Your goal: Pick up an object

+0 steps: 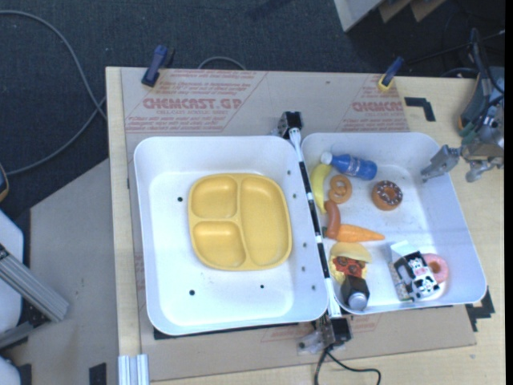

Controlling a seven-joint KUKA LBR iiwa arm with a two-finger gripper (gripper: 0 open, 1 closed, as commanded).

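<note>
Hand (442,164) of mine hangs at right-centre, grip state unclear; I judge the chocolate donut (387,195) light, stiff, best pinched across its rim.

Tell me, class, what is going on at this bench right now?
A robot arm reaches in from the right, its hand at the far right edge of the right bin, holding nothing. That bin holds toy food: a blue bottle, a doughnut, a carrot. The left bin holds a yellow divided plate. Nothing is picked up yet.
</note>
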